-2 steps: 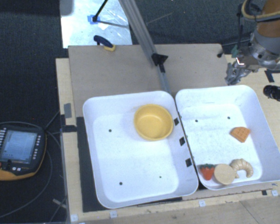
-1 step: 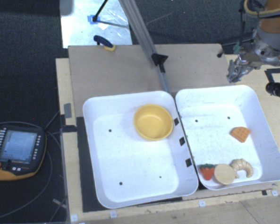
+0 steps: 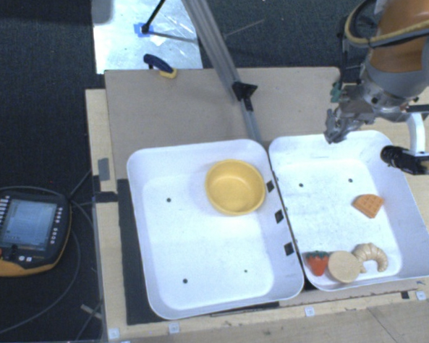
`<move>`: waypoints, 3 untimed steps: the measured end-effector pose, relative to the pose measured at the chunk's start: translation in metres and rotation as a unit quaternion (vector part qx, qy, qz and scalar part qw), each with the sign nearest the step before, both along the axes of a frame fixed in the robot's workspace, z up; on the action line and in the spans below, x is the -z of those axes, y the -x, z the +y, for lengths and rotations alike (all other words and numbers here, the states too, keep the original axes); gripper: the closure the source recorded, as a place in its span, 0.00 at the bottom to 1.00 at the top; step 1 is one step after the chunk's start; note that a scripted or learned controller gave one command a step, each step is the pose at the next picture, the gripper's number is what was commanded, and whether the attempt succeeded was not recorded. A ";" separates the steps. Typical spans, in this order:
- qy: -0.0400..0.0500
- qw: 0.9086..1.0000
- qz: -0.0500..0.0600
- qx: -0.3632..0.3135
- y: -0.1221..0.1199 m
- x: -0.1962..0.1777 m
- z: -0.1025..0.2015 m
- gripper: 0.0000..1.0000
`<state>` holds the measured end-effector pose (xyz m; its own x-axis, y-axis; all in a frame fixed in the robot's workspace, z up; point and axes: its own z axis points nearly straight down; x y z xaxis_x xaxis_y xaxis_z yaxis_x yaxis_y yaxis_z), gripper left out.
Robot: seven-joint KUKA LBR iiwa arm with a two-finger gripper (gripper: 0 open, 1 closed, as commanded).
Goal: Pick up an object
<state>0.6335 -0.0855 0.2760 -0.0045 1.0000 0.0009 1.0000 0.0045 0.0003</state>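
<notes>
The gripper (image 3: 335, 132) hangs over the far rim of the right bin (image 3: 325, 196); whether it is released or clenched cannot be told, and nothing is seen in its grasp. The right bin contains an orange wedge-shaped piece (image 3: 367, 205) near its right wall and, along its near edge, a strawberry (image 3: 318, 262), a round tan disc (image 3: 343, 266) and a croissant (image 3: 372, 255). The left bin (image 3: 177, 278) contains one yellow bowl (image 3: 234, 187), upright, at its far right corner.
</notes>
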 end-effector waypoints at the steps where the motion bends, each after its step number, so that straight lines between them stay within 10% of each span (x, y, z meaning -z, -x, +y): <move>1: 0.000 1.000 0.000 0.000 0.029 0.000 0.044 1.00; 3: 0.000 1.000 0.000 0.000 0.080 0.019 0.122 1.00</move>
<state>0.5538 0.0370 0.2574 -0.0038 1.0000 0.0009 1.0000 0.0038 -0.0005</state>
